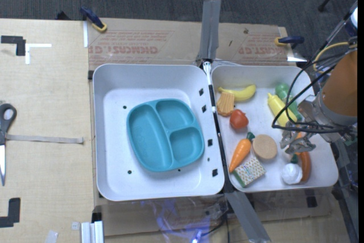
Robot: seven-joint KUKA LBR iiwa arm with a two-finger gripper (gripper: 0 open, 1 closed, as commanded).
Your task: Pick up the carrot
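The carrot (pixel 240 153), orange with a green top, lies at a slant in the right bin (pixel 318 182), near its left wall and front edge. It rests between a red tomato (pixel 239 119) and a small speckled box (pixel 249 171). My gripper (pixel 294 144) hangs low over the right side of that bin, to the right of a round tan disc (pixel 265 147) and well apart from the carrot. Nothing shows in its grasp. The arm's orange band (pixel 341 91) sits above it.
The right bin also holds a banana (pixel 239 92), a yellow ridged piece (pixel 226 103), a yellow item (pixel 277 106), a green item (pixel 282 90), a red-orange sausage shape (pixel 306 165) and a white ball (pixel 292 173). A blue divided tray (pixel 166 134) lies in the left bin (pixel 108 179).
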